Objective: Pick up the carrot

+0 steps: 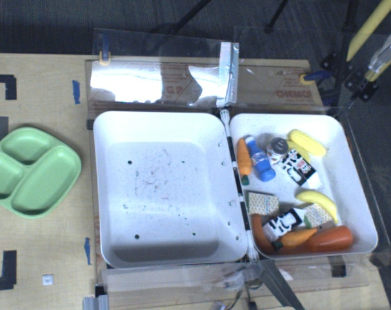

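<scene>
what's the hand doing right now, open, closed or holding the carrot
Hand: its state cannot be told from this camera view. The small orange plastic carrot lies in the right white bin, among the other toy foods.

At the right bin's (pixel 357 166) front edge, a black-and-white patterned box (pixel 282 223) covered the near end of the carrot (pixel 297 237) and part of a brown item (pixel 260 232) beside it. A red item (pixel 329 238) lay partly behind the carrot. The small grey object (pixel 277 147) near the bin's back edge was too blurred to identify. The table (pixel 40 89) was cut off at the left picture edge.
</scene>
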`<state>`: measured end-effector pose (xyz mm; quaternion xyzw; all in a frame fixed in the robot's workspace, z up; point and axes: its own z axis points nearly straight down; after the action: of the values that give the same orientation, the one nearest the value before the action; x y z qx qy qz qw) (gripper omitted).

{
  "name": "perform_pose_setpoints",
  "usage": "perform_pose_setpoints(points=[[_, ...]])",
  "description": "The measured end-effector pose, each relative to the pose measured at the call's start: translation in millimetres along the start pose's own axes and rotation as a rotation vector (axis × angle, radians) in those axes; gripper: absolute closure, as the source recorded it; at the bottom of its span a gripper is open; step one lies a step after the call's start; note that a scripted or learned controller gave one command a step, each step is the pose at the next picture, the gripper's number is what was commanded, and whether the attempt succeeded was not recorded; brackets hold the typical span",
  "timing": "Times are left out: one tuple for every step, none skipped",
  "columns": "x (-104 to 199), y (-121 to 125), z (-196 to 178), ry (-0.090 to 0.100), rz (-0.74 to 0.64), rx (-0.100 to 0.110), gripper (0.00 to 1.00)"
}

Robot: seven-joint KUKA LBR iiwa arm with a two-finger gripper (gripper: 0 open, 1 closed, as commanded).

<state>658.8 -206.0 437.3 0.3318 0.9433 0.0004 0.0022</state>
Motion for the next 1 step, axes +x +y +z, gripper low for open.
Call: perform_pose_setpoints(points=[[10.8, 5.0, 0.0, 0.000, -0.040, 0.000, 1.00]])
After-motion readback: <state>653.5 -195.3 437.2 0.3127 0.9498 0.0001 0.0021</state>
